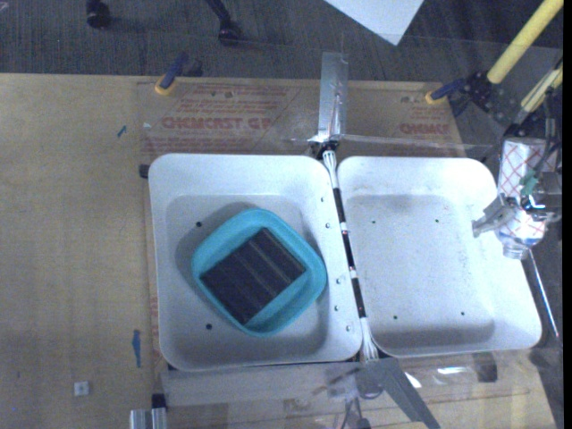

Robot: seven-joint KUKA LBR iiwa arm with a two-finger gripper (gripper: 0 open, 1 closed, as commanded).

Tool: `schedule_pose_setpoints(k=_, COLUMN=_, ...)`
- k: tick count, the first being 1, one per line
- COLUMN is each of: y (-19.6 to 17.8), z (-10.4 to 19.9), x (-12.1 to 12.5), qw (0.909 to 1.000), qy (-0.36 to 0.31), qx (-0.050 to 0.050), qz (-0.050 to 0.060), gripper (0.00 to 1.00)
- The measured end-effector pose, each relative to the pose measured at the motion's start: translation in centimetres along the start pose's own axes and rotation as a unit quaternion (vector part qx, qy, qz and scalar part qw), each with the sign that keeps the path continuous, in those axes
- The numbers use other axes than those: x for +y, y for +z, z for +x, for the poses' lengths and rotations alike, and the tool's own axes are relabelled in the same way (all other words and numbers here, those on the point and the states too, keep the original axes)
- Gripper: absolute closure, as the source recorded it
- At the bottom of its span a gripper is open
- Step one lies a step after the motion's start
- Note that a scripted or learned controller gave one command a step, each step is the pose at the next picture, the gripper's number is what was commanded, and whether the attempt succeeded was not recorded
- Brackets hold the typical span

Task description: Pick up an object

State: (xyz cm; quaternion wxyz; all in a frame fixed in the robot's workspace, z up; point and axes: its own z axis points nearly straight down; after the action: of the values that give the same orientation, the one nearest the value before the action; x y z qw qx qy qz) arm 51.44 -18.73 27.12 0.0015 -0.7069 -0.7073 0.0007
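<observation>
Sitting in left bin (170,195): blue tray (259,271), well apart from tool (518,217).

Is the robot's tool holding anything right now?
It cannot be told. The tool sits blurred at the right bin's edge, far from the blue container in the left bin.

Smooth white plastic bins (179,186), wooden bench (71,239)

A blue dish in the left bin

The blue dish (259,270) is square with round corners. It lies flat in the left bin (170,186), turned a bit like a diamond. Its inside looks dark with stripes. It sits near the middle of the bin floor.
</observation>
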Motion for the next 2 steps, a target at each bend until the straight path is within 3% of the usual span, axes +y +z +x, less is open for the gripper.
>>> schedule_pose_setpoints(k=1, y=6.4, z=6.3, x=0.1, qw=0.9948, qy=0.101, qx=0.000, qz=0.001, gripper=0.00)
schedule_pose_setpoints(k=2, y=11.0, z=1.7, x=5.6, qw=0.9973, qy=0.073, qx=-0.001, qz=-0.001, gripper=0.00)
